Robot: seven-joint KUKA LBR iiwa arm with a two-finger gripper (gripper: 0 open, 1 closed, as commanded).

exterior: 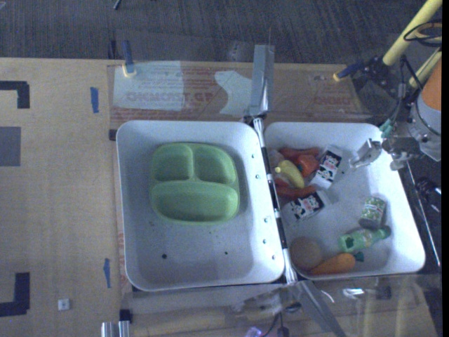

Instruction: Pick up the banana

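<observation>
Yellow banana [290, 173] lies wedged among reddish items, perhaps peppers [298, 161], beside a milk carton [327, 167]; gripper [382, 153] jaw state unclear.

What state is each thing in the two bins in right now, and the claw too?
banana: lying in the right bin's far left corner, on the red items, not gripped
claw: over the right bin's far right edge, apart from the banana
green plate: flat in the left bin
two cartons: lying tipped over
green bottle: on its side
carrot: lying flat
</observation>
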